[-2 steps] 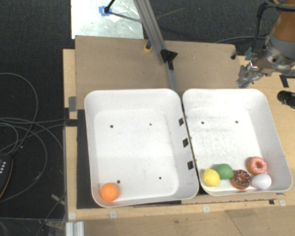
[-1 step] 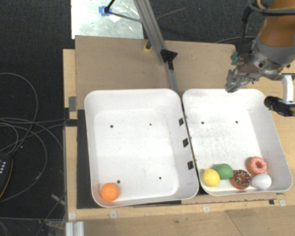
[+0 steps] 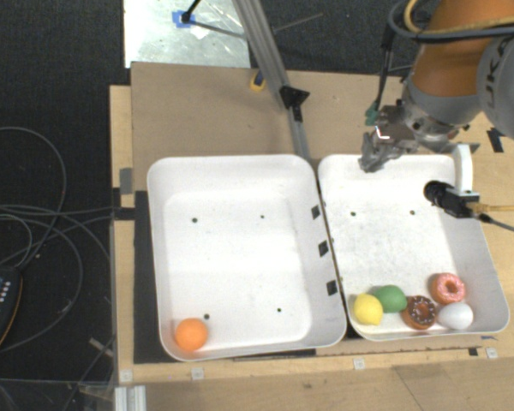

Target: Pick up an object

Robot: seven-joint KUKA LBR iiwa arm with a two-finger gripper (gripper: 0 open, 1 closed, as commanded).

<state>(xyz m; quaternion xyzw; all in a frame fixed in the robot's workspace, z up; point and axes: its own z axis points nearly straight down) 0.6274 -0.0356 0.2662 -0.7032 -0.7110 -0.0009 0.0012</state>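
My gripper (image 3: pixel 374 161) hangs over the far edge of the right bin (image 3: pixel 394 221), near its back left corner, with nothing seen between its fingers. Along the right bin's near wall lie a yellow lemon-like ball (image 3: pixel 367 309), a green round thing (image 3: pixel 391 297), a chocolate donut (image 3: pixel 421 312), a pink frosted donut (image 3: pixel 447 288) and a white egg-like ball (image 3: pixel 455 317). An orange ball (image 3: pixel 190 334) rests in the near left corner of the left bin (image 3: pixel 231 229). All of these are far from the gripper.
A grey slanted pole (image 3: pixel 270 50) crosses the bench behind the bins and ends near the gap between them. Black clips (image 3: pixel 323 248) sit on the shared bin edge. Cables lie on the floor at left.
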